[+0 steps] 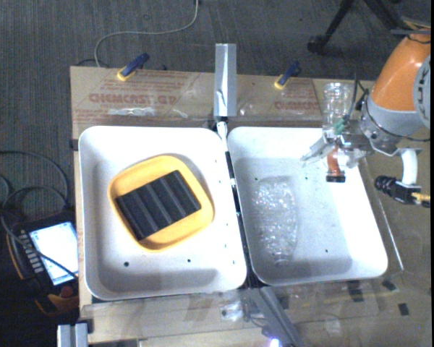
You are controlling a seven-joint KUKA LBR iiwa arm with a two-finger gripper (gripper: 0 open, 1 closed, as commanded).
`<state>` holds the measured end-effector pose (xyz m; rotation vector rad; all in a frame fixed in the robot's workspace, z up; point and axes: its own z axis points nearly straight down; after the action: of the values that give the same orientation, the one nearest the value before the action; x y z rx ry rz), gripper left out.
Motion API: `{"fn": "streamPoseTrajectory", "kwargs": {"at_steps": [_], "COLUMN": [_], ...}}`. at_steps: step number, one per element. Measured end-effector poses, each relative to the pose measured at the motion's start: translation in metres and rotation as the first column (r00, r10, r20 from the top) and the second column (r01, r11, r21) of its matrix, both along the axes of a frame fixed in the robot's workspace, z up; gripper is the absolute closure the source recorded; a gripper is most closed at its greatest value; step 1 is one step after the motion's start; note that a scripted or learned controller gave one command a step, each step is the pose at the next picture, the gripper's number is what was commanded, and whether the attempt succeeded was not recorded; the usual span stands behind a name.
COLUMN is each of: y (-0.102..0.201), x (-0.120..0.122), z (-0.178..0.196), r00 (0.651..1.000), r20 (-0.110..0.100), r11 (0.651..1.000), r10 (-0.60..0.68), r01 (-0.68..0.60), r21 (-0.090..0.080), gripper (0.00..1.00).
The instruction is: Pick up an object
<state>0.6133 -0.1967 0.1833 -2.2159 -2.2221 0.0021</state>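
A clear crumpled plastic object (275, 215) lies in the middle of the right bin (362, 259). A yellow block with a black ribbed top (161, 201) rests in the left bin (94, 251). My gripper (335, 157) hangs over the far right corner of the right bin, up and to the right of the clear object and well apart from it. A small red-orange part shows at its lower tip. I see nothing held in it. Just behind the gripper, a clear glassy object (335, 98) stands over the board.
A metal post (224, 85) rises at the back between the two bins. Two blue and yellow clamps (132, 66) (287, 74) grip the board's far edge. Cables and a handheld screen (50, 248) lie on the floor at left.
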Motion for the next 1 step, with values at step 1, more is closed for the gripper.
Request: {"fn": "streamPoseTrajectory", "kwargs": {"at_steps": [1], "y": [-0.0087], "x": [0.04], "z": [-0.0878], "r00": [0.994], "r20": [0.004], "r11": [0.994], "r10": [0.111], "r01": [-0.111], "r21": [0.005], "gripper": [0.0]}}
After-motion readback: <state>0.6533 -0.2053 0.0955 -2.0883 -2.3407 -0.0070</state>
